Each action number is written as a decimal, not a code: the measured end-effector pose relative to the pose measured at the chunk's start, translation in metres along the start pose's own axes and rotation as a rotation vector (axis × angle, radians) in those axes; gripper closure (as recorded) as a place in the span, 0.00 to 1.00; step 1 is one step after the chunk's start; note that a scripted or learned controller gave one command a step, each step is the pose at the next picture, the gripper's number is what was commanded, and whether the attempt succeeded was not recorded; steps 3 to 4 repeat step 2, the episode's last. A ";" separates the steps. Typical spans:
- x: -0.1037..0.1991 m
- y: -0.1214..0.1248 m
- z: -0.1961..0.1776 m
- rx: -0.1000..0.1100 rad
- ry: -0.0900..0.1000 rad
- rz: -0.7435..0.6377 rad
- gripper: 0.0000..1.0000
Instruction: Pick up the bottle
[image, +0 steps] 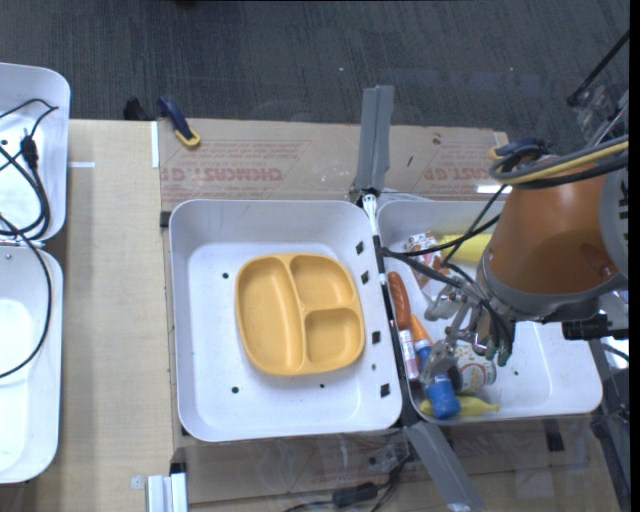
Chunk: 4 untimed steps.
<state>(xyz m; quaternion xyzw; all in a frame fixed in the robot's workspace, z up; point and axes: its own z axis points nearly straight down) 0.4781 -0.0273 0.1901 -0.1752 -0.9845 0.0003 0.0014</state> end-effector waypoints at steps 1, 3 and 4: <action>-0.022 -0.061 0.056 -0.001 0.000 -0.198 0.00; -0.028 -0.071 0.080 -0.001 0.000 -0.256 0.00; -0.028 -0.071 0.080 -0.001 0.000 -0.256 0.00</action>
